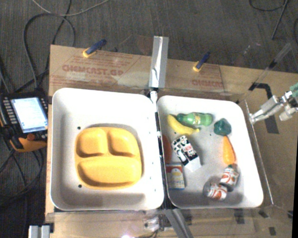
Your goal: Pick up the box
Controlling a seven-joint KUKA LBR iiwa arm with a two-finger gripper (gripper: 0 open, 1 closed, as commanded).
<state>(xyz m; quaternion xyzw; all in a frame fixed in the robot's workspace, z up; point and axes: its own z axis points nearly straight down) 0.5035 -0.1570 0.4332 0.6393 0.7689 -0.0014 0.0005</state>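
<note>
The box [185,150] is a small white carton with black cow patches. It lies tilted in the middle of the right bin [253,148], just below the banana [181,126]. My gripper [268,109] is at the far right, outside the bin's upper right corner and well away from the box. Nothing is seen held in it.
Around the box in the right bin are a green bottle [195,118], a teal lump [222,127], a carrot [229,150], two crushed cans [222,183] and a red-and-white can [175,176]. The left bin [61,135] holds a yellow divided tray [108,156].
</note>
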